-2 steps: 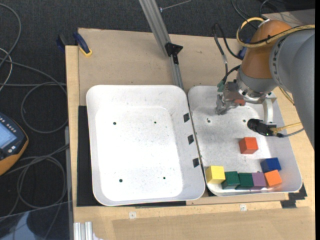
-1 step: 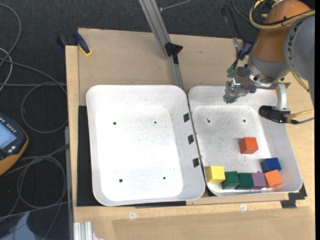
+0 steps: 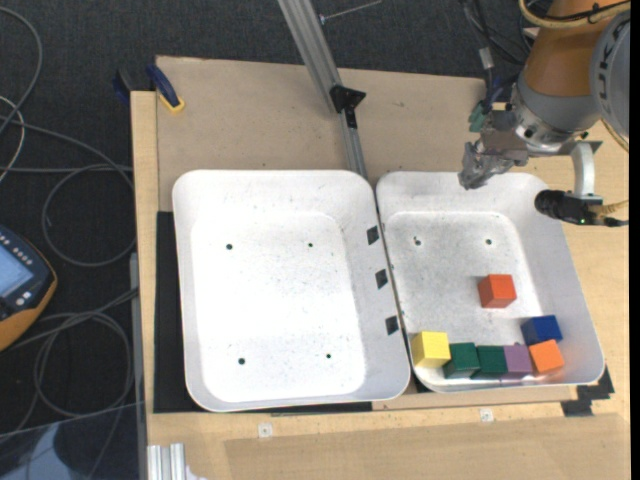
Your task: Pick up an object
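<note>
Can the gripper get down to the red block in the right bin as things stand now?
Probably yes. The red block lies alone on the floor of the right bin, apart from the other blocks, and the gripper hangs over the bin's far rim with nothing between.

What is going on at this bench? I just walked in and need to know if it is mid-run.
A grey KUKA arm with an orange band reaches in from the right, its gripper over the far rim of the right-hand shallow white bin. Nothing shows between its jaws. The small blocks all lie in that bin: a red-orange cube alone mid-bin, and a yellow cube, two green blocks, a purple block, an orange cube and a blue cube clustered along the near edge.
</note>
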You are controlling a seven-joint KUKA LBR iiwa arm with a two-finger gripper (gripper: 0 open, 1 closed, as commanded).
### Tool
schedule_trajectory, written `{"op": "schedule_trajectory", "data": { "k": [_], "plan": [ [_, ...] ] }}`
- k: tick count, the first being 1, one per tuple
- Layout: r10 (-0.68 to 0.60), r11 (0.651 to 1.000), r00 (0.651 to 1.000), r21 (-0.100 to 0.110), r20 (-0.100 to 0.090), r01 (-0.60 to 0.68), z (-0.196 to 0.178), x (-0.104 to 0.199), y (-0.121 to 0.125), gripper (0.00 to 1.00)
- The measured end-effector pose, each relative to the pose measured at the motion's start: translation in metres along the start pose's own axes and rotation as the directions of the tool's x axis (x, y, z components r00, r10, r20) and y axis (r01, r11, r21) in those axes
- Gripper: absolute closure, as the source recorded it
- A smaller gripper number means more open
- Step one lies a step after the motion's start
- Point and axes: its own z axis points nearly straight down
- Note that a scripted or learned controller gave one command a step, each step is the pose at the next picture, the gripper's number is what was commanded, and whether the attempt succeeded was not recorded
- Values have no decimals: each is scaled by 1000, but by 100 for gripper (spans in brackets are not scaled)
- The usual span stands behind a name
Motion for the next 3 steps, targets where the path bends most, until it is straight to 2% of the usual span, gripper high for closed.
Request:
{"op": "schedule_trajectory", "data": {
  "k": [3],
  "plan": [
    [-6, 1000, 1000, 6, -4, 6, -31, 163, -9, 100]
  ]
}}
